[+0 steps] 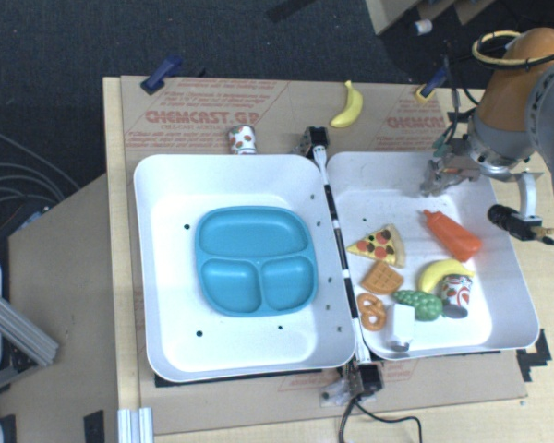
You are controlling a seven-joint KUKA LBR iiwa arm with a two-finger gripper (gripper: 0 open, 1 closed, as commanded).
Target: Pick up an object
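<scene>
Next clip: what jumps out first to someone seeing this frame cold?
The blue divided plate sitting alone in the left bin. Next, the toy food crowding the right bin: a pizza slice, an orange carrot, a banana. The tool hovers over that bin's far corner.

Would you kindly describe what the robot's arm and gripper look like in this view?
The arm is rounded, with an orange band above a grey wrist section. A yellowish cable loops over its top. Below the wrist sits a small metallic grey gripper with dark wires running along it, and a black fitting juts out beside the wrist.
</scene>
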